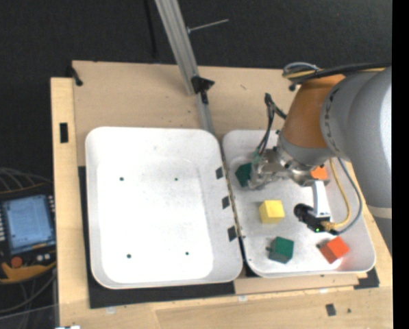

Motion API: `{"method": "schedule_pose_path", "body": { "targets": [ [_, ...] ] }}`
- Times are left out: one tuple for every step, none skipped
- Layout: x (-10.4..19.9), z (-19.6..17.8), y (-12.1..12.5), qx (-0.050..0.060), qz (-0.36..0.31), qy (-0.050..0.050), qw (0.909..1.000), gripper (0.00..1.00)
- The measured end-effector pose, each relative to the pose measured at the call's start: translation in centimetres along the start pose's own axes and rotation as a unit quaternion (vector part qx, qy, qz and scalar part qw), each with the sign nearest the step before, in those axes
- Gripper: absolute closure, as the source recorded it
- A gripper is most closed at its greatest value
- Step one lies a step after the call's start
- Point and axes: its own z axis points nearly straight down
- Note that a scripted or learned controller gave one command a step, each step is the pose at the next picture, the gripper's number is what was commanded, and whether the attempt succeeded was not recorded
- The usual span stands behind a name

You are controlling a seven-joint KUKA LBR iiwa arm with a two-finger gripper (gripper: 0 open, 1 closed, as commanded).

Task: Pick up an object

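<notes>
The right bin (pixel 255 142) holds a yellow cube (pixel 271 211) near its middle, a dark green block (pixel 281 249) toward the front, and an orange block (pixel 333 249) at the front right. A small dark green object (pixel 242 175) lies at the bin's left wall. My gripper (pixel 260 171) is low in the bin, right beside this green object and touching or nearly touching it. A bit of another orange piece (pixel 318 173) shows under the wrist. The arm's orange band (pixel 307 118) and grey body cover the bin's back right part.
The left bin (pixel 98 149) lies beside the right one, with a ridge and black clips (pixel 226 201) between them. A metal pole (pixel 180 40) slants in from the back. A black and white device on a yellow cable (pixel 315 211) hangs over the right bin. A handheld screen (pixel 22 225) sits far left.
</notes>
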Motion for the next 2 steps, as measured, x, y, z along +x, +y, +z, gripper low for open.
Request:
{"method": "schedule_pose_path", "body": {
  "targets": [
    [0.3,-4.6,-0.3,-0.001,-0.003,0.0,1.0,1.0],
    [0.4,-11.0,-0.6,-0.002,-0.006,0.0,1.0,1.0]
  ]
}}
